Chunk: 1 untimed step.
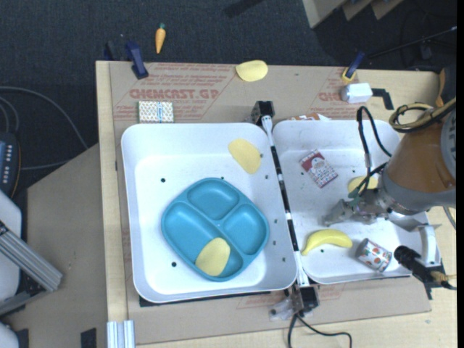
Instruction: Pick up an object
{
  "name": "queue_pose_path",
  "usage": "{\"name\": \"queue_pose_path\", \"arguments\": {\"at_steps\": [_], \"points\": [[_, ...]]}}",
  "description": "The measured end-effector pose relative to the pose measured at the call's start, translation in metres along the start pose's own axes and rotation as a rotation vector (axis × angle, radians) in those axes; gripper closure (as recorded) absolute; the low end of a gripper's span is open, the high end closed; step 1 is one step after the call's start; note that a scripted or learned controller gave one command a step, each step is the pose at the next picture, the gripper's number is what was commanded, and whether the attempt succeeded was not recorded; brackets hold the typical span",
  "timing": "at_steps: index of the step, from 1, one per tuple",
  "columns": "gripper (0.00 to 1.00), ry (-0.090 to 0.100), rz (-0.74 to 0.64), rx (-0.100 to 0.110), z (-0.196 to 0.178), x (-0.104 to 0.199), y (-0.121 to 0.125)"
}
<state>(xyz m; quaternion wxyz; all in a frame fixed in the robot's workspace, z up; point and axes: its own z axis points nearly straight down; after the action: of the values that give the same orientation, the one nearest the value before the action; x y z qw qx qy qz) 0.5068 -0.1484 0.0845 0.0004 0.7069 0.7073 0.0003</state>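
We see the gripper [346,210] low inside the right bin [330,133], at the end of the grey arm [424,172] with its orange band, which reaches in from the right side of the view. We cannot tell how the gripper is set, because its tip is small, dark and blurred; nothing we can make out sits within it.

We take the gripper as our landmark. The banana [326,241] lies just below it and slightly to the left, near but apart from it, on the floor of the right bin. Its long axis runs almost left to right, with a gentle arch upward in the middle; the left tip dips down toward the bin's front-left corner, and the right end points toward a small red and white can [375,254], which lies below and to the right of the gripper. We judge the banana the nearest thing to pick, calling for a short move down the view.

A red and white packet [318,169] lies above and left of the gripper. A small yellow-green piece [357,185] shows just above it, partly hidden by cables.

Far left of the gripper, the left bin [138,194] holds a blue divided tray [212,227].
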Motion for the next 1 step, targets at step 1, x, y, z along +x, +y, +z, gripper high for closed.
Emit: {"name": "queue_pose_path", "arguments": {"at_steps": [1], "points": [[0.00,0.000,0.000,0.000,0.0002,0.0554,0.0288]]}}
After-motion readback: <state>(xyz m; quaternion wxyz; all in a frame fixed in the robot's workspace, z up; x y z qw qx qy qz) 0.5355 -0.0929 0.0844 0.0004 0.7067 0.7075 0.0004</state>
